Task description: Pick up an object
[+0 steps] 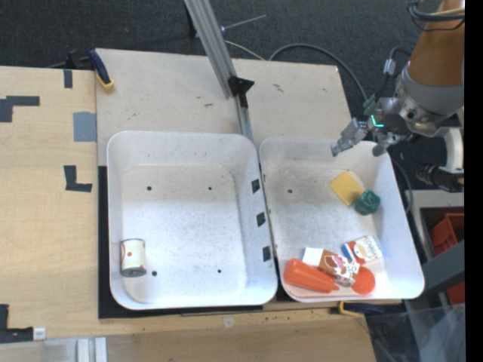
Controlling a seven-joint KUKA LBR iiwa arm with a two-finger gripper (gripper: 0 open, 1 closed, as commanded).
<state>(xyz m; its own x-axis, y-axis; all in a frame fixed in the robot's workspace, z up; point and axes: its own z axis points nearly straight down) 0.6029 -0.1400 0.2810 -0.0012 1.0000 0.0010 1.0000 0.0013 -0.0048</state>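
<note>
The claw (pixel 361 138) hung above the right bin's (pixel 298 202) far edge with fingers spread and nothing between them, near a yellow block (pixel 346 187).

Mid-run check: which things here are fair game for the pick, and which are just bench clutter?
For the pick:
yellow block
green piece
orange carrot-shaped toy
small printed carton
small can in the left bin
pincer, above the right bin

Just lying about:
metal rail
black cable
blue-and-yellow clamp
</note>
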